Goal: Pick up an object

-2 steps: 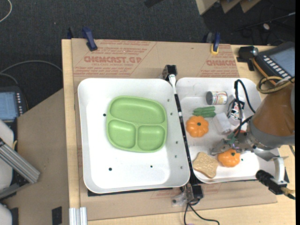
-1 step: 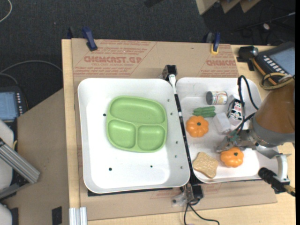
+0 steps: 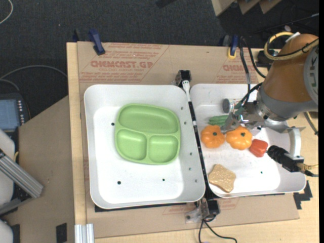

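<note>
- While I watch from the overhead camera, the arm [image 3: 291,70] reaches in from the right over the right bin [image 3: 268,184], its orange band and grey wrist hanging above that bin's far half
- I see the gripper [image 3: 237,119] low in the right bin, just above the gap between two small orange pumpkins; whether its fingers are apart or together I cannot tell, as the wrist body hides them
- The left pumpkin [image 3: 212,136] sits just beside the divider between the bins, and the right pumpkin [image 3: 239,138] lies close beside it, directly under the gripper
- A red pepper-like piece [image 3: 258,147] touches the right pumpkin's right side
- A green vegetable piece [image 3: 218,119] lies behind the left pumpkin
- A slice of bread [image 3: 222,177] rests at the near left corner of the right bin
- In the left bin [image 3: 101,181], I see a green divided plate [image 3: 148,133] with three compartments
</note>
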Available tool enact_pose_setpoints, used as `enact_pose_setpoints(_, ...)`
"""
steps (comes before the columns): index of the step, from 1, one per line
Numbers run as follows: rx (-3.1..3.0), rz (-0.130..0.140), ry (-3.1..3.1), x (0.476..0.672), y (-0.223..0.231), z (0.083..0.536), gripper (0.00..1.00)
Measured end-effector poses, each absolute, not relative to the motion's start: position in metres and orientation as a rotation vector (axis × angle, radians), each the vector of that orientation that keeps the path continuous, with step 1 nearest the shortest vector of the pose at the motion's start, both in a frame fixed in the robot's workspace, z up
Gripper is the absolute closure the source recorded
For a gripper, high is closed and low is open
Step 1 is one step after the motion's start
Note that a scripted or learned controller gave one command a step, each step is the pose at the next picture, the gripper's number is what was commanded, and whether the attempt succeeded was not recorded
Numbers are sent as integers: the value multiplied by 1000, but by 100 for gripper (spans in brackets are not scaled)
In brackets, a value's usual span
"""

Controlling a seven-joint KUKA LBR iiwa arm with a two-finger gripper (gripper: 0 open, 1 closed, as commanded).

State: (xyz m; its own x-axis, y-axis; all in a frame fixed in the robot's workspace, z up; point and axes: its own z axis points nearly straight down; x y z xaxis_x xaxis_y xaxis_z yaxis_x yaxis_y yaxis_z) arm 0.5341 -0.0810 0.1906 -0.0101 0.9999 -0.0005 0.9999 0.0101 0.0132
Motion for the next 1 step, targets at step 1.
enact_pose_setpoints(1,2217,1,2235,508,-6,184,100)
